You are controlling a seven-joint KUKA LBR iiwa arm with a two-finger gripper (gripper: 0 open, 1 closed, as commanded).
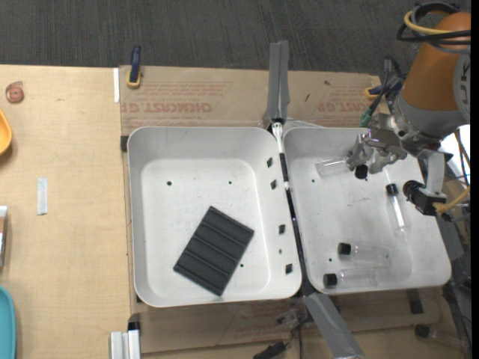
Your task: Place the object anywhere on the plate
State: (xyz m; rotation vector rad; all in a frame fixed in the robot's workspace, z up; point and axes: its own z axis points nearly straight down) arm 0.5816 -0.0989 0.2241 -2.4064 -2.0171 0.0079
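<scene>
A worktop seen from above carries two shallow white bins side by side. The left bin holds a dark ribbed rectangular plate, lying flat and askew. The right bin holds several clear plastic tubes with black caps, scattered apart. The end effector hangs over the right bin's far side, touching or just above one clear tube; whether it grips that tube cannot be told. The tubes look light, stiff, smooth and prone to roll, so a hold across the middle of the barrel seems best.
</scene>
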